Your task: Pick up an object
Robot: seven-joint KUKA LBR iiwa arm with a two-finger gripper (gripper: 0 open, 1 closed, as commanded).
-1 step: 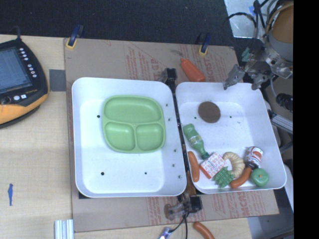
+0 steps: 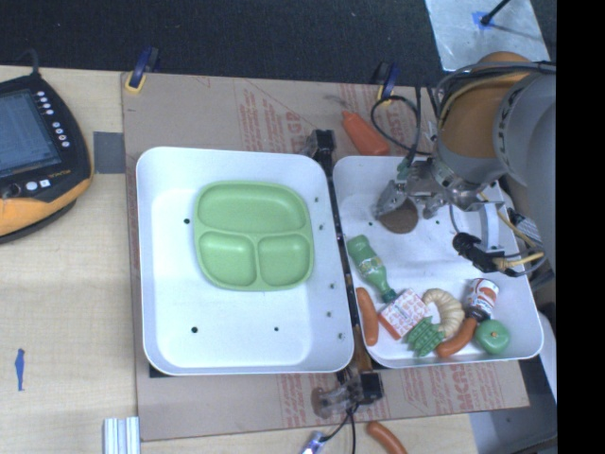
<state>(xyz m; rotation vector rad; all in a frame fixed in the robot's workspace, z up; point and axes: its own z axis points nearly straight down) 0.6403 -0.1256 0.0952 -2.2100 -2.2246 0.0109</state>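
My gripper (image 2: 398,202) is low over the far left part of the right bin (image 2: 437,250), reaching in from the right under the arm's orange band. A dark brown rounded object (image 2: 403,220) lies right beneath it, partly covered by the gripper's grey body. Toward the near side of this bin lie a green bottle (image 2: 371,267), an orange carrot (image 2: 367,314), a red and white packet (image 2: 405,312), a green knobbly toy (image 2: 425,337), a beige ring (image 2: 444,301), a sausage (image 2: 458,337), a green apple (image 2: 492,337) and a small can (image 2: 482,297).
The left bin (image 2: 165,310) holds a green divided plate (image 2: 253,235). An orange carrot (image 2: 364,132) lies outside the bins at the back. A control pendant (image 2: 33,154) rests on the bench at far left. Black cables (image 2: 473,249) hang off the wrist over the right bin.
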